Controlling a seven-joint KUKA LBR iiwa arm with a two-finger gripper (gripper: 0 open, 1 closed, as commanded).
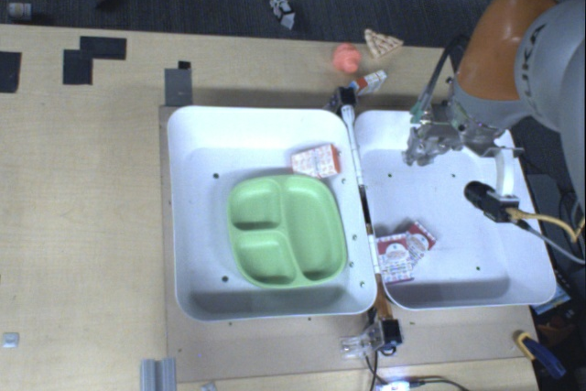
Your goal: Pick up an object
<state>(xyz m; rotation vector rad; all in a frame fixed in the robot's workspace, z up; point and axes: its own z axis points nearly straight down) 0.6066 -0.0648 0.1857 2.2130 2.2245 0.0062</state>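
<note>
Claw (pixel 428 145) over right bin (pixel 458 288), upper part; grip state can't tell. Red-white packet (pixel 403 249) near bin's front left. Green tray (pixel 286 229), second packet (pixel 316 161) in left bin (pixel 197 224).

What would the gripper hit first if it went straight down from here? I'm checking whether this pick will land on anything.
Probably just the bare floor of the right bin. The gripper hangs over its upper part, apart from the red-and-white packet, though depth is hard to judge.
</note>
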